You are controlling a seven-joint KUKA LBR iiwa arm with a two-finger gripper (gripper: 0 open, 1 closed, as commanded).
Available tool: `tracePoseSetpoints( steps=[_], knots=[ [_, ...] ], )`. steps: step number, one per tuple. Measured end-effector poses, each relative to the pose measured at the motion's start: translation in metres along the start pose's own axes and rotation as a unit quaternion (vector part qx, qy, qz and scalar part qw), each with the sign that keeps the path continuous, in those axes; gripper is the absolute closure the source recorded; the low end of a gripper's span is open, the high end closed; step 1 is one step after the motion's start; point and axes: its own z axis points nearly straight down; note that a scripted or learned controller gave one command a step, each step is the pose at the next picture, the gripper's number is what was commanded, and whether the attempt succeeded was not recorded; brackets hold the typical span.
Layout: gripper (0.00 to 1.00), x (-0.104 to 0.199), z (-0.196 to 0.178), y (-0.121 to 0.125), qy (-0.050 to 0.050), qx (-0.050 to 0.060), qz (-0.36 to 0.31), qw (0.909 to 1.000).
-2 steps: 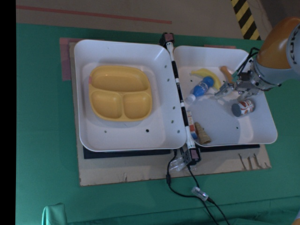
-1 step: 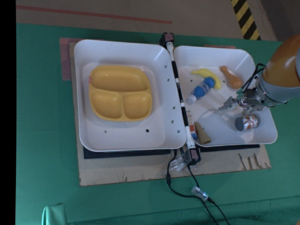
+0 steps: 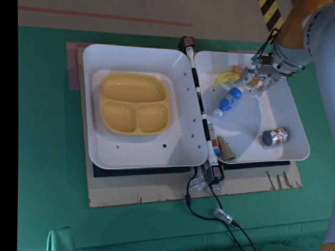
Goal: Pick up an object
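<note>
My gripper [image 3: 255,82] hangs over the back of the right bin [image 3: 293,114] with its fingers spread open and nothing gripped. A small orange item [image 3: 253,80] shows just below it, partly hidden by the fingers. To its left lies a yellow banana [image 3: 225,78], with another orange piece [image 3: 237,68] behind that. A blue bottle with a white cap [image 3: 228,101] lies tilted just in front and to the left of the gripper. A small can [image 3: 275,136] lies on its side near the front right. A brown cone [image 3: 226,148] rests at the front left corner.
The left bin [image 3: 94,140] holds a yellow divided plate [image 3: 134,102]. A black and white bar [image 3: 200,103] runs along the seam between the bins. Cables [image 3: 217,210] trail off the front of the bench. The grey arm [image 3: 306,33] crosses the back right corner.
</note>
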Motion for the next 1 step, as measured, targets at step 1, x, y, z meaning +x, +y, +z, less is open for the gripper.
tracePoseSetpoints(
  steps=[1],
  knots=[
    [1.00, -0.0038, -0.0189, 0.0030, -0.006, -0.007, 0.002, 1.0000]
  ],
)
